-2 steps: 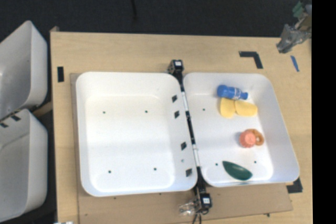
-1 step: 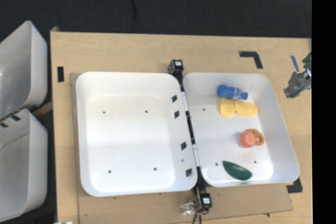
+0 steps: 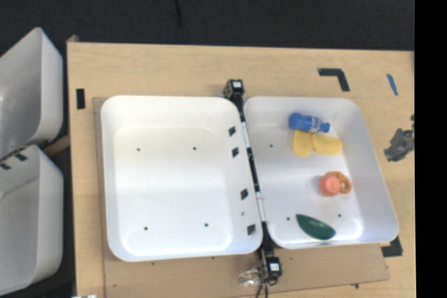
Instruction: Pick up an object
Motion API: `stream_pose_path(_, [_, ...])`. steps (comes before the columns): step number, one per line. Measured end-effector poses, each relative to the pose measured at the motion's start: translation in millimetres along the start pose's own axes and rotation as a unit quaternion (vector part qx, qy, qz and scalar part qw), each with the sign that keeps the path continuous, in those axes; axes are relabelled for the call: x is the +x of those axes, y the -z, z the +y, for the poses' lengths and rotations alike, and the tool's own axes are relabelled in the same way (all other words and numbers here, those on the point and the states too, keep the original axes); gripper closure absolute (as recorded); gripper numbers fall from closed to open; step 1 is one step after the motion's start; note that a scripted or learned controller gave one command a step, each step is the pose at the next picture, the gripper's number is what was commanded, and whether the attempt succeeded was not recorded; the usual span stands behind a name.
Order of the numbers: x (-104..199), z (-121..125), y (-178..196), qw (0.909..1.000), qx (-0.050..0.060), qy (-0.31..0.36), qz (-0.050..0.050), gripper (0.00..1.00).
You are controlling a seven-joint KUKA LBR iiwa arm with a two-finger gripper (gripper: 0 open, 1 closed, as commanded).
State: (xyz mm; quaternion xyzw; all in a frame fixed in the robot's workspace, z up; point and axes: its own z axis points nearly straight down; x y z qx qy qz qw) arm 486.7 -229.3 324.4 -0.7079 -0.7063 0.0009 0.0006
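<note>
The right bin (image 3: 374,171) holds several small things. A blue object (image 3: 308,123) lies near its far side, with two yellow pieces (image 3: 303,144) (image 3: 327,144) just in front of it. An orange-pink object (image 3: 334,183) sits in the middle. A dark green object (image 3: 315,227) lies by the near rim. My gripper (image 3: 399,144) pokes in at the right edge, over the bare bench just outside the right bin's right rim. It is apart from all the objects, and little of it can be seen.
The left bin (image 3: 112,150) sits beside the right one, joined along a black-clipped seam (image 3: 248,171). Two white containers (image 3: 24,150) stand off the bench at far left. Black corner marks (image 3: 335,77) and a blue mark (image 3: 392,84) lie on the bench.
</note>
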Motion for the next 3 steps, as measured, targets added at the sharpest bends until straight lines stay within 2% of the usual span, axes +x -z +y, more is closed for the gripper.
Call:
stream_pose_path(1, [36.6,42.7,139.8,0.9999,-0.010,0.004,-0.003,1.00])
stream_pose_path(2, [-0.8,83.7,163.7,1.0000,-0.004,0.001,-0.003,1.00])
stream_pose_path(3, [0.7,105.4,191.4,1.0000,-0.004,0.002,-0.002,1.00])
